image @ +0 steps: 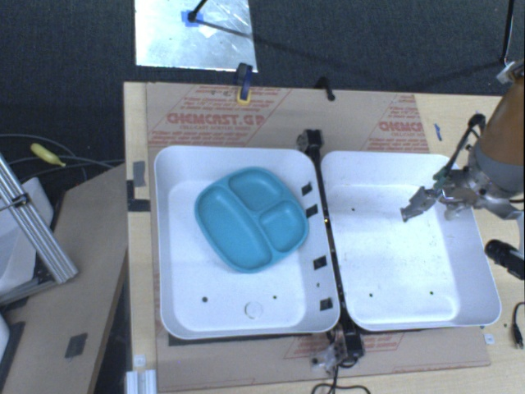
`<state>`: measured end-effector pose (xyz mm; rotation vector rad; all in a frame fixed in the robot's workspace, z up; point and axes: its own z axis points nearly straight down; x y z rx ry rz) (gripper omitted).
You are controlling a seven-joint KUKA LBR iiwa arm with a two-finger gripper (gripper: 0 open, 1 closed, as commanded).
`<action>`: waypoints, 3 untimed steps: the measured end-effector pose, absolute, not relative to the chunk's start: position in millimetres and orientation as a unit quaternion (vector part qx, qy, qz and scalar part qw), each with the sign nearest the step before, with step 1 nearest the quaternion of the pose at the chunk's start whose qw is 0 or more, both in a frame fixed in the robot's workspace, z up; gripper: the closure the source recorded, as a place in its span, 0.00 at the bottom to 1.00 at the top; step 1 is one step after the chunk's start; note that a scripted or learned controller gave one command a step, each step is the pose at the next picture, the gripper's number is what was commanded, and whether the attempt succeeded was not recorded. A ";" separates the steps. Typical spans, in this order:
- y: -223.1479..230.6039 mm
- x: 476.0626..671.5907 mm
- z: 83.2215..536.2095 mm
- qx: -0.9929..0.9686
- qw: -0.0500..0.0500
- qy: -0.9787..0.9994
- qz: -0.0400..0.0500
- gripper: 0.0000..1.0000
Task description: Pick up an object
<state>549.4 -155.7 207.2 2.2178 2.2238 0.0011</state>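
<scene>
Light blue plastic divided plate lies flat in left white bin; likely light, stiff, slick. Best hold: raised rim. Hand over right white bin, fingers apart, holding nothing.

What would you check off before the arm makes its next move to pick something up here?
1. Something to pick: ok. A blue divided plate lies in the left bin.
2. Plate unobstructed: ok. Nothing sits on it or against it.
3. Pincer over the target: not ok. It hangs over the right bin, across the divider from the plate.
4. Pincer free of a load: ok. Nothing shows at its tip.
5. Pincer ready to close: cannot tell. The view is too coarse there.
6. Plate easy to grip: cannot tell. It lies flat and wide; only its rim looks graspable.
</scene>
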 end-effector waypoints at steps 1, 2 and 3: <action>-39.5 531.3 256.9 0.701 0.001 0.713 0.004 0.00; 82.6 484.0 215.2 0.701 -0.004 0.713 0.000 0.00; 152.9 578.6 129.4 0.703 0.001 0.711 0.002 0.00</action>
